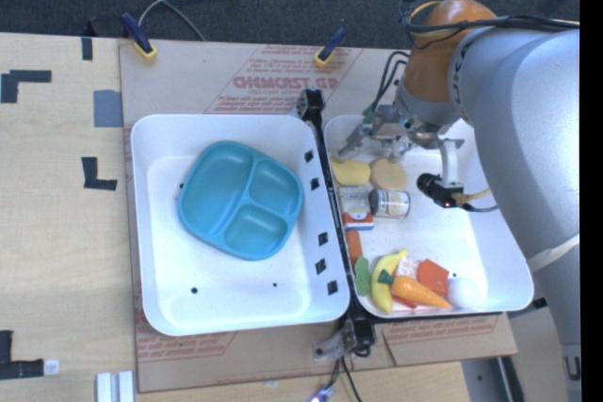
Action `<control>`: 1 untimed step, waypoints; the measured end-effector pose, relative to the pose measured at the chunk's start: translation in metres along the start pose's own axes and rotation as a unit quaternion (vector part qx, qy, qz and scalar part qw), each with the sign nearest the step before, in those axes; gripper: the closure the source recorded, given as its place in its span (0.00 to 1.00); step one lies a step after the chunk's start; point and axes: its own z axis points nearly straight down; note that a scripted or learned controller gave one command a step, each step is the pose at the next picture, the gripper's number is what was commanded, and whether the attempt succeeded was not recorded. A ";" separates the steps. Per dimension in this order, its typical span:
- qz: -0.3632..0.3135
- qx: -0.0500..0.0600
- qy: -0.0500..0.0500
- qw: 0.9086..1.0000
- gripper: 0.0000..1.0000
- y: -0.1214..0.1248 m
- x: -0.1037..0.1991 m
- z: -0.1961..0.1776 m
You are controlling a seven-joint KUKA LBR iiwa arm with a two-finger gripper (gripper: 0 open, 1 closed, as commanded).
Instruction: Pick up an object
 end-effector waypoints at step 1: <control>0.000 0.000 -0.001 1.000 0.00 0.000 0.001 0.000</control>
